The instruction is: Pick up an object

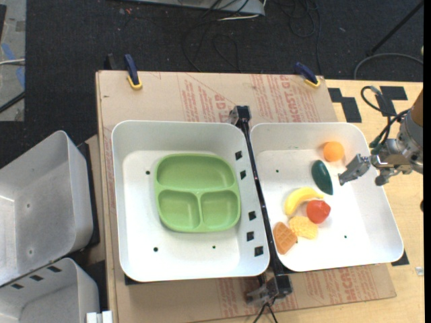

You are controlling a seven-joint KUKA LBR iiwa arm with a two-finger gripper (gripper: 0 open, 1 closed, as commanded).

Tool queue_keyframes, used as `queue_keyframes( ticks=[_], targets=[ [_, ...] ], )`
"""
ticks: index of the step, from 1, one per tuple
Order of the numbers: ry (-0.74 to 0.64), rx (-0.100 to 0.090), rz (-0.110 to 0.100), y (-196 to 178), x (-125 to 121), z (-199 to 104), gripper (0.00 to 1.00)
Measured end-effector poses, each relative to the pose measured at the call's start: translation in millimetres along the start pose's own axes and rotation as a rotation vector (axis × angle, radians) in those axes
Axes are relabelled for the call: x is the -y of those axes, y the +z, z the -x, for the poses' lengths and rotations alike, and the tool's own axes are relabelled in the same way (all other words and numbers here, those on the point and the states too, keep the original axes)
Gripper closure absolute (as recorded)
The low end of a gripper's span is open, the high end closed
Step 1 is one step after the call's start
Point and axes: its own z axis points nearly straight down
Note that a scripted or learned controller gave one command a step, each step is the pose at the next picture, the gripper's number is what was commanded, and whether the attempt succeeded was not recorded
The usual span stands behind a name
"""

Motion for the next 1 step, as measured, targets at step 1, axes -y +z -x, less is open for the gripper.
queue_keyframes(
  ticks=[1],
  targets=[
    [-0.004, 0.003, 0.013, -7.1, -2.4, -0.8, 0.00]
  ],
)
